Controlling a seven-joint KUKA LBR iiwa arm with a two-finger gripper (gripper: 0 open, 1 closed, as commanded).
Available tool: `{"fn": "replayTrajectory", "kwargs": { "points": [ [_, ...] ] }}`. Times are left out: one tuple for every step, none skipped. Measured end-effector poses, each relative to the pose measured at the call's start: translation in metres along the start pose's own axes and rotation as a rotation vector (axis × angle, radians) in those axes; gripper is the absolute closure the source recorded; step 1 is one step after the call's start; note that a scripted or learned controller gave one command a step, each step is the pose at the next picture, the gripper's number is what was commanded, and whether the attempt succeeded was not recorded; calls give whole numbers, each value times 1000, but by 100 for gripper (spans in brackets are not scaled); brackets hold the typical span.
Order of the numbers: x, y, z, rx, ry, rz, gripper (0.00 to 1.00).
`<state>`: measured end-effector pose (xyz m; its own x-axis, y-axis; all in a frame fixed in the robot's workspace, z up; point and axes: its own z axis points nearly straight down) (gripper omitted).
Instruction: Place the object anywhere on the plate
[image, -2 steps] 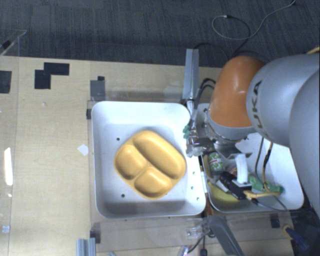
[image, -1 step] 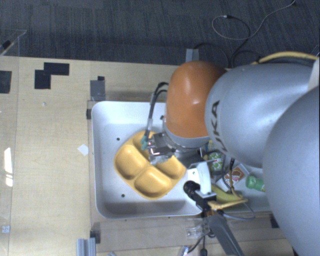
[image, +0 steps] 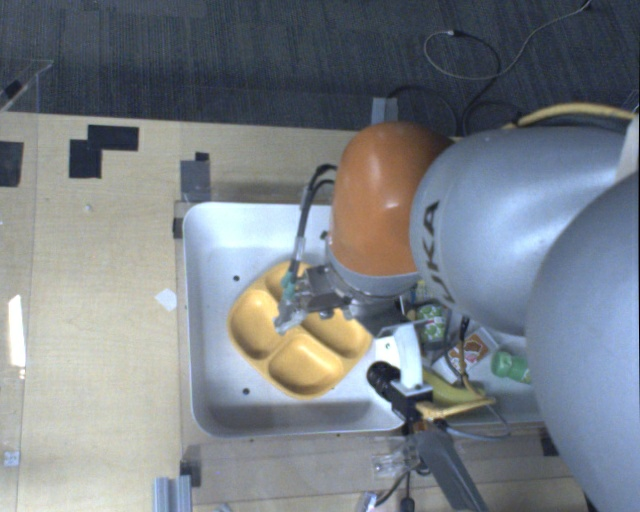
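The gripper (image: 290, 305) hangs over the yellow divided plate (image: 262, 330) in the left bin (image: 205, 300); whether it carries anything I cannot tell. Release low, centred over a compartment, away from the plate's three-o'clock rim.

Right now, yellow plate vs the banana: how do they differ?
The yellow plate lies in the left bin, mostly in plain sight; the banana lies to its right, under the arm, partly hidden. The plate is broad, with rounded compartments; the banana is a narrow strip. The gripper hangs above the plate, away from the banana. Both are yellow.
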<state>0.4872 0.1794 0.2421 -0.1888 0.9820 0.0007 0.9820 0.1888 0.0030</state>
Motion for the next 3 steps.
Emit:
{"fn": "replayTrajectory", "kwargs": {
  "points": [
    [-59, -10, 128, -8, 2, -14, 0],
    [-9, 13, 137, -22, 4, 371, 0],
    [-54, 45, 146, -17, 17, 401, 0]
  ]
}}
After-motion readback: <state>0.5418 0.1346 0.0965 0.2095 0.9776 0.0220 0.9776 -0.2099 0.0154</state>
